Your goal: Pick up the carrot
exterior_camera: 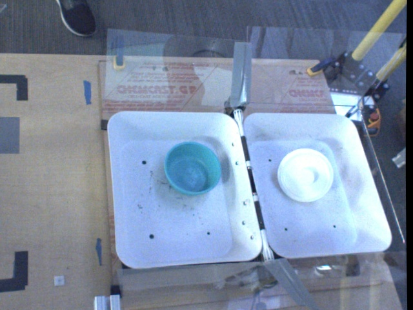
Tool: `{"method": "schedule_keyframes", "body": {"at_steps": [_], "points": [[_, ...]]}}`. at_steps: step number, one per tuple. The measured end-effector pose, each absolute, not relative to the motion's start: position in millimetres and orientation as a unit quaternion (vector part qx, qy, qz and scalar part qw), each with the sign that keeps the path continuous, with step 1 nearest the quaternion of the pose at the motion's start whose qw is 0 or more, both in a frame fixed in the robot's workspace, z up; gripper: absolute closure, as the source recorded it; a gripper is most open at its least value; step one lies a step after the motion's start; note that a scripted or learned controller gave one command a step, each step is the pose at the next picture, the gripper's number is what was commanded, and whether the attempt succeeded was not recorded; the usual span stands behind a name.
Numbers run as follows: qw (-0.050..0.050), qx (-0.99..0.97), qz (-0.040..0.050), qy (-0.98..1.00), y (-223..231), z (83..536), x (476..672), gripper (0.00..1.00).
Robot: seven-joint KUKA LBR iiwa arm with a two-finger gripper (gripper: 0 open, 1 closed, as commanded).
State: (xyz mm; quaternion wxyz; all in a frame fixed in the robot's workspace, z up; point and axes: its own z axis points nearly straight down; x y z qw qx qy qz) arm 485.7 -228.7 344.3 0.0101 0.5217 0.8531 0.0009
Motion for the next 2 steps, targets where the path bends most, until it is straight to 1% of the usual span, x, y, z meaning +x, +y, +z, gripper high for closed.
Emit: {"method": "schedule_keyframes", "body": {"at_steps": [2], "points": [[0.017,0.524,0.0015,0.852,-232.6,366.8,487.2,1.0]]}}
